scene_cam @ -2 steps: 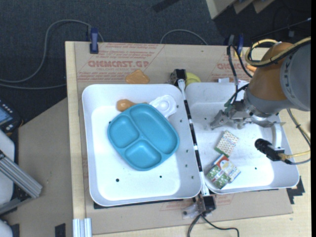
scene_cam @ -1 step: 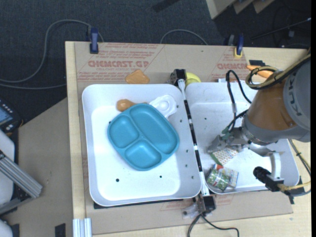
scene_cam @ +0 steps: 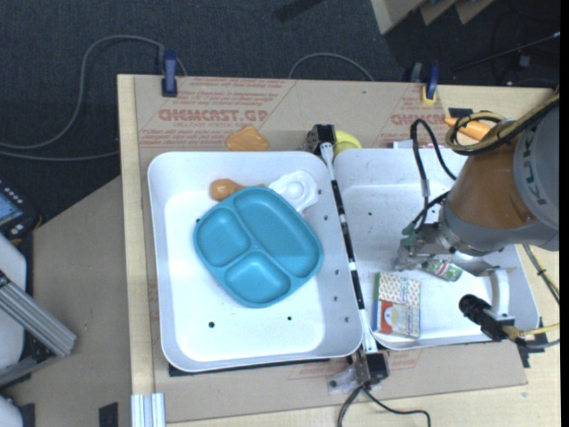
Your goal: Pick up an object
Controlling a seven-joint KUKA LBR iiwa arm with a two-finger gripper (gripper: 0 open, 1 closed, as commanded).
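Observation:
My gripper (scene_cam: 416, 251) is low in the right bin (scene_cam: 382, 181), at the end of the grey arm with its orange band (scene_cam: 484, 194). A small green and white packet (scene_cam: 445, 269) lies just to its right, partly under the wrist. Whether anything is in the gripper, I cannot tell. A flat printed packet (scene_cam: 398, 303) lies near the bin's front edge, a little below the gripper. In the left bin (scene_cam: 178, 310) are a blue divided plate (scene_cam: 258, 245), a small orange piece (scene_cam: 225, 188) and a white round piece (scene_cam: 295, 189).
Behind the bins, an orange lump (scene_cam: 247, 138) and a yellow object (scene_cam: 345, 140) rest on the bench. The divider (scene_cam: 345, 238) between the bins runs just left of the gripper. Cables (scene_cam: 427, 163) hang beside the arm.

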